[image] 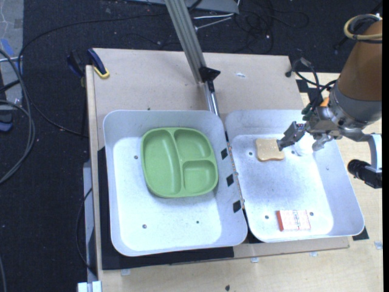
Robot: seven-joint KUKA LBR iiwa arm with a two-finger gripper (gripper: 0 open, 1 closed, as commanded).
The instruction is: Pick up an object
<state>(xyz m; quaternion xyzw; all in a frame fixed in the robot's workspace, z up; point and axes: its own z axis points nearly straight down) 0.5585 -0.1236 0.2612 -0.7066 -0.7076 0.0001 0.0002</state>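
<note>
No readable text anywhere. A small red and white packet (293,220) in the right bin (340,187) carries printing, but it is too blurred to read.

A single fixed camera looks down from above at a slant, set far enough back to take in the whole desk (152,78) and the dark floor (42,163) around it. Both white bins sit side by side mid-frame, the left bin (121,224) and the right bin (340,218). The arm (364,72) enters from the frame's right edge.
</note>
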